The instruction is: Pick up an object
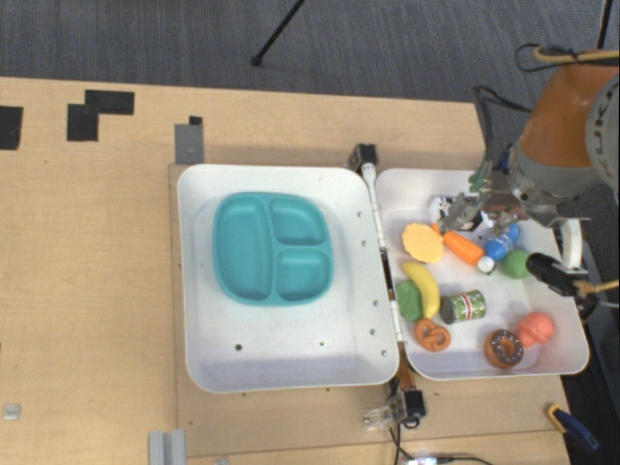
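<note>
gripper [472, 209] hanging low over the toy pile in the right bin [572, 356]

arm comes in from the upper right, and honestly can't tell if the fingers are apart or together, too cluttered there. just below it sit the yellow disc [422, 241], carrot [463, 248] and blue bottle [500, 246]. banana [423, 287], can [466, 306] and donut [504, 348] lie lower. teal plate [272, 247] sits in the left bin [291, 366].

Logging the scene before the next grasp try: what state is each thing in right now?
Teal divided plate: flat in the left bin.
Banana: lying in the right bin.
Green can: on its side.
Carrot: lying flat.
Claw: low over the right bin.
</note>
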Controlling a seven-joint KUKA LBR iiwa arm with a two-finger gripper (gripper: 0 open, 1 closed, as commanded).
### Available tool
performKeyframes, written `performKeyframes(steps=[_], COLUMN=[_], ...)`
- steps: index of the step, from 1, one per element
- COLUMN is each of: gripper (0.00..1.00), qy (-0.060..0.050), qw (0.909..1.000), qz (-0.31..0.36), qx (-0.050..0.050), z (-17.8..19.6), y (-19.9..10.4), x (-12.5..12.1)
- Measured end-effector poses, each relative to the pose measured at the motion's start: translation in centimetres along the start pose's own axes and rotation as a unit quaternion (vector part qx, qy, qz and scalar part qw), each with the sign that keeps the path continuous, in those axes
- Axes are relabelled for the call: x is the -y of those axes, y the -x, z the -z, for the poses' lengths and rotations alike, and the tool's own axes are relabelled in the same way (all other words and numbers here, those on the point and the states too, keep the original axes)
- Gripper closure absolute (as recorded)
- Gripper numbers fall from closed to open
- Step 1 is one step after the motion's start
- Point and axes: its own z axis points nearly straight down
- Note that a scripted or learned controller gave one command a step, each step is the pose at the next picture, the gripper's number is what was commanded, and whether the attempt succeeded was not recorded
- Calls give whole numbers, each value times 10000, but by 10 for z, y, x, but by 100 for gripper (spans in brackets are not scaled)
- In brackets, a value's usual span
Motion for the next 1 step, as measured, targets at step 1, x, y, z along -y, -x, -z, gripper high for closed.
performKeyframes(steps=[1], gripper=[0], qy=[29], qw=[9860], qz=[1666], qx=[12], z=[-96], y=[25], x=[13])
